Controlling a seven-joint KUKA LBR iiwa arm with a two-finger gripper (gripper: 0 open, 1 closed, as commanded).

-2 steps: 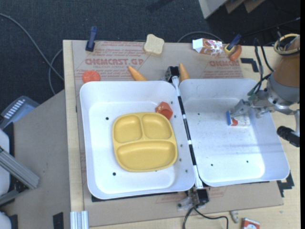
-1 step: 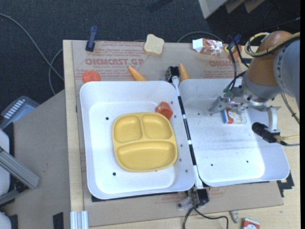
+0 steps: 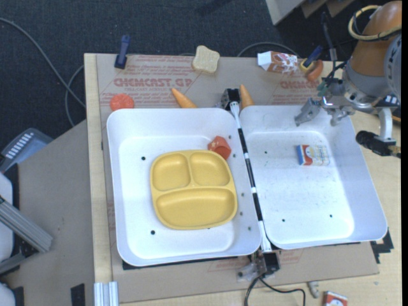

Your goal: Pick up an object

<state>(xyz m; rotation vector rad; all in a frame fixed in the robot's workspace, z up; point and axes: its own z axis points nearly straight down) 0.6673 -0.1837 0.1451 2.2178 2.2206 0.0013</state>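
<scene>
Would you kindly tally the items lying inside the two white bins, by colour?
Yellow: 1, the divided plate in the left bin.
Red-orange: 1, a small piece beside the plate.
White with print: 1, a small packet in the right bin.
Total: 3

I counted two white bins side by side on my tabletop, the left bin [image 3: 127, 190] and the right bin [image 3: 357, 203]. The left one held one yellow divided plate [image 3: 193, 190] and one small orange-red piece [image 3: 220, 147]. The right one held one small carton [image 3: 312, 155]. Behind the bins I counted one slice of bread [image 3: 206, 58], one blue clip [image 3: 122, 51], one red round piece [image 3: 122, 101], two orange carrot-like pieces [image 3: 183, 99] and [image 3: 245, 97], and one white and brown carton [image 3: 278, 61]. I had one claw [image 3: 325, 107].
</scene>
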